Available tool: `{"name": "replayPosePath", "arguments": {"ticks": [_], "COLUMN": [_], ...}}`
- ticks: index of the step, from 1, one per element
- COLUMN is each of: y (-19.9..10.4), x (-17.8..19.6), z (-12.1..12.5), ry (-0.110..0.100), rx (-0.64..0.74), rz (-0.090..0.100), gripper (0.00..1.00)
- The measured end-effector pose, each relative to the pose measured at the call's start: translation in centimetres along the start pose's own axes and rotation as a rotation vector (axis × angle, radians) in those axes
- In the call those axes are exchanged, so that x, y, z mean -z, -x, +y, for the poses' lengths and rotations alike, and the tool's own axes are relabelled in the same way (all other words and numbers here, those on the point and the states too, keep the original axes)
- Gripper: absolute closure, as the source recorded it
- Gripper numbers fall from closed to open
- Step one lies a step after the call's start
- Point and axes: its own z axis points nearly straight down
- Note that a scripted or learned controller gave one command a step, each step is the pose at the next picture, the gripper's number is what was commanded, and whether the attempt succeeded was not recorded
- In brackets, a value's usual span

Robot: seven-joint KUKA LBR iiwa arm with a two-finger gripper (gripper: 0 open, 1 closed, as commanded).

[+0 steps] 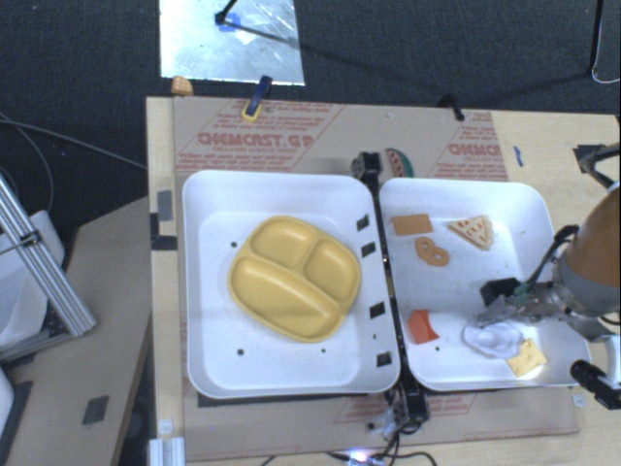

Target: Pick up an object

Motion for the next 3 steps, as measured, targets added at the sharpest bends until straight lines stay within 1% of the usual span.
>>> {"name": "replayPosePath", "arguments": {"ticks": [1,2,3], "y": [-2.1,-1.6,-0.1], "x": [19.8,3.0,-0.3], "z": [0.4,-0.5,2.8], "ry": [0.018,-0.017,-0.003], "rx": [0.007,0.000,0.004], "rz": [-0.006,0.006,0.001], "gripper": [0.00,0.00,0.00]}}
